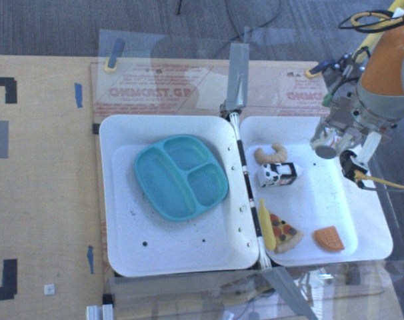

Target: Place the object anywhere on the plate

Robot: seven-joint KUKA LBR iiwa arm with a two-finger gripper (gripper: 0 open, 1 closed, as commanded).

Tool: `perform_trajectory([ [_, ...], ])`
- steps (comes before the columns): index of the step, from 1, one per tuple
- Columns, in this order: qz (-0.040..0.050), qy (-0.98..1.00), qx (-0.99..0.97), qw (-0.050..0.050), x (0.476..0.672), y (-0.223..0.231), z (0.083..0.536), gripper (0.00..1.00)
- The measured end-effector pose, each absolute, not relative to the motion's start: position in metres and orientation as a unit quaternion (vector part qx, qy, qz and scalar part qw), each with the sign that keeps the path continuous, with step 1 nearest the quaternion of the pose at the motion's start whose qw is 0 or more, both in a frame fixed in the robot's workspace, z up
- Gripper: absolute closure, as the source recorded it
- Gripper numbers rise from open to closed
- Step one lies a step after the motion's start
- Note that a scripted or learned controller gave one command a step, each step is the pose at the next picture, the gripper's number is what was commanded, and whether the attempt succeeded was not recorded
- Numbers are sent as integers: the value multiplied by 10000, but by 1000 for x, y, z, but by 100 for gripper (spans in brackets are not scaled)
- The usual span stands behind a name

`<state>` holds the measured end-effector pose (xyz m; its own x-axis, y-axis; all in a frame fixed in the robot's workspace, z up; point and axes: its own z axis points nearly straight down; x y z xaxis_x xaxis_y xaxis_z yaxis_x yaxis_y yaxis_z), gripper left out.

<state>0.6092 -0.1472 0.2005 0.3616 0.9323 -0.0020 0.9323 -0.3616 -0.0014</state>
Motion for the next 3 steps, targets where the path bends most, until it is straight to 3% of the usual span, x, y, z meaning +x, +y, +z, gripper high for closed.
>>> perform_trajectory([
  [2,4,-6203,-7843,4,620,57,184,100],
  [3,-2,-6828,-7306,-3,613,169,238,100],
])
